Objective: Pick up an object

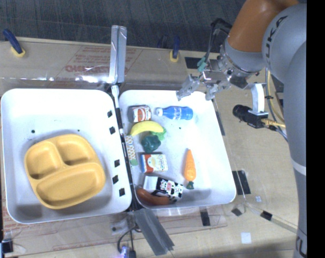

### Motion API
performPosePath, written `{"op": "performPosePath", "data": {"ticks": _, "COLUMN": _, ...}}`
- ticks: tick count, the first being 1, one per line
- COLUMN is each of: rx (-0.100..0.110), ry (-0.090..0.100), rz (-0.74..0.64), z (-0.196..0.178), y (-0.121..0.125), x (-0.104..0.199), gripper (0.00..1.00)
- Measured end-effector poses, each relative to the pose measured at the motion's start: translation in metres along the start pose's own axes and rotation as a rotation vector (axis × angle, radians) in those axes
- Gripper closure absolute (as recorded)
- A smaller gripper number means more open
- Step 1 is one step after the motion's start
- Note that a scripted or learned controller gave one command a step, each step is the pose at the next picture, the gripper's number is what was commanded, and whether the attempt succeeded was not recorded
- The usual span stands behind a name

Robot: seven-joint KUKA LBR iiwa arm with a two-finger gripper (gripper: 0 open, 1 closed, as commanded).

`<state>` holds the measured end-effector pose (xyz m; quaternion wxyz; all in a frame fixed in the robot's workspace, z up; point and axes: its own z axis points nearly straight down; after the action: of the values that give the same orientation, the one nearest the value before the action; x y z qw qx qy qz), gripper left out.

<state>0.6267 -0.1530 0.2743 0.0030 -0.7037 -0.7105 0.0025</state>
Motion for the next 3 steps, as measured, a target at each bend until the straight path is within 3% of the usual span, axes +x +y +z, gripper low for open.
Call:
{"op": "performPosePath", "data": {"ticks": 1, "rx": 0.000, "ry": 0.000, "rz": -0.197, "z": 0.013, "y": 0.002, "x": -0.013, "gripper": 0.00}}
{"op": "performPosePath", "data": {"ticks": 2, "rx": -0.012, "ry": -0.004, "rz": -0.241, "z": 0.157, "y": -0.038, "x": 0.013, "gripper": 0.00}}
{"op": "performPosePath", "data": {"ticks": 3, "rx": 0.032, "ry": 0.008, "rz": -0.247, "z": 0.177, "y": 0.025, "x": 0.017, "gripper": 0.00}}
